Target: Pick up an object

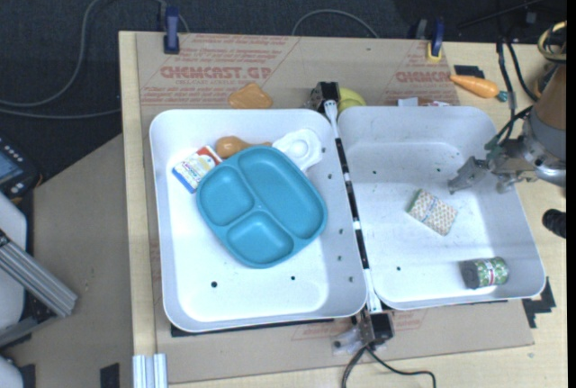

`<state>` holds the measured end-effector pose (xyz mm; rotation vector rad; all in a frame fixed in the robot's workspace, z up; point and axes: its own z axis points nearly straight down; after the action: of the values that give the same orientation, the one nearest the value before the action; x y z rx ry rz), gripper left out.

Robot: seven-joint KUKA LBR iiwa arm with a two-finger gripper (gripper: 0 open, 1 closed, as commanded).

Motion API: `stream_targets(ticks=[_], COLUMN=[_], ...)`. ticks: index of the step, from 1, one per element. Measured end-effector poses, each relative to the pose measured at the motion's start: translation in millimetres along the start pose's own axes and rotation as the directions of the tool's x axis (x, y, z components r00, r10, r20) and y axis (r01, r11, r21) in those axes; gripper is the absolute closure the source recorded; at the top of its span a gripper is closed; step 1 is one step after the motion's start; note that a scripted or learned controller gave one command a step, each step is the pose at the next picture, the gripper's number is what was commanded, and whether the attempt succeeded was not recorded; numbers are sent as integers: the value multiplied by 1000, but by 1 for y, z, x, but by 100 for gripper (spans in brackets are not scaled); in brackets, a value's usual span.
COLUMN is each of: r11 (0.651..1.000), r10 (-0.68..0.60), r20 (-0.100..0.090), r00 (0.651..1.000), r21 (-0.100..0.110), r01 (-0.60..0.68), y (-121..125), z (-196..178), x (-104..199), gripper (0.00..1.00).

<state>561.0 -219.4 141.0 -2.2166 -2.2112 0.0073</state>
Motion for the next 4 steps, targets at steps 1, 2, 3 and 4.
stream_targets(ticks=[1, 2, 3, 4], r11=[1000, 1000, 1000, 1000], r10=[-2, -2, 1, -1], r20=[6, 6, 2, 1], r00=[1000, 1000, 1000, 1000], r21=[-14, -13, -6, -4], r01=[2, 2, -1, 1], y=[5, 5, -86, -83], z=[-16, -15, -48, 36], x=[-1, 0, 15, -1], gripper=[100, 0, 0, 0])
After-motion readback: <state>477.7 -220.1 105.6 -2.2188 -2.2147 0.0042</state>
